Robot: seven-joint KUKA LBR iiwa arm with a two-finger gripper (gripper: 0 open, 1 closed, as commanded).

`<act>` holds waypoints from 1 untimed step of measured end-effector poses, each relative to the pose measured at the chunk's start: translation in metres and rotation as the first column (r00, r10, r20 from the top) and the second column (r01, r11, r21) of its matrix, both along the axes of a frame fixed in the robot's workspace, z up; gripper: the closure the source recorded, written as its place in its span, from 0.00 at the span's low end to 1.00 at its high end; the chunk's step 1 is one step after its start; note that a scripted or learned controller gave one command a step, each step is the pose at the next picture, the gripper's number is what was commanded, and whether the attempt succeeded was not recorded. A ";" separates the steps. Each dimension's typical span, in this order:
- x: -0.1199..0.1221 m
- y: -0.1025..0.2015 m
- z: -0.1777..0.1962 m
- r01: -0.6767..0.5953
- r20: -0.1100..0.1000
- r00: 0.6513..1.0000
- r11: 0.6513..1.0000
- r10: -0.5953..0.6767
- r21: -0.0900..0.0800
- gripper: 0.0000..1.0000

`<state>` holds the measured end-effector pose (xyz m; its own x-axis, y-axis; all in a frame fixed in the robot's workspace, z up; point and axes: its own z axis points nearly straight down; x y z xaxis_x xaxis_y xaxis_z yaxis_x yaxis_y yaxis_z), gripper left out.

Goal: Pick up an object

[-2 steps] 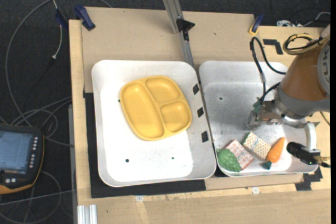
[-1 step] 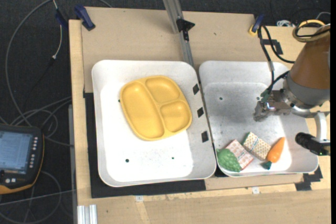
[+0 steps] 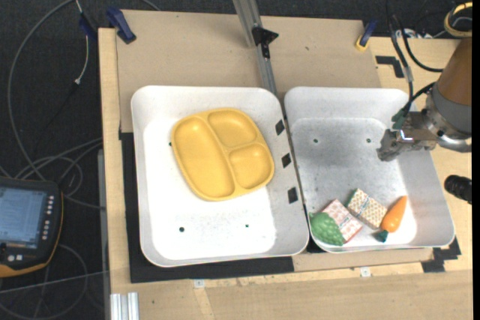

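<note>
A: Gripper [image 3: 391,148]?
B: over right bin [image 3: 337,105], upper right; finger state unclear; can't tell.
A: Objects?
B: carrot [image 3: 394,213], two boxes [image 3: 354,212], green toy [image 3: 326,227]; bin's front edge, well apart from gripper.

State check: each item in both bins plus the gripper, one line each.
yellow tray: left bin, flat, compartments bare
carrot: right bin, near corner, lying tilted
green toy: right bin, near edge, against a patterned box
patterned boxes: two, lying side by side between green toy and carrot
gripper: over right bin, above the toys, holding nothing
</note>
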<state>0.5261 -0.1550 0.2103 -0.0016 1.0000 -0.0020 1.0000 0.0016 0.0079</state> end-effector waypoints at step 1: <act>0.002 -0.011 0.053 0.001 0.000 1.000 1.000 -0.001 -0.001 1.00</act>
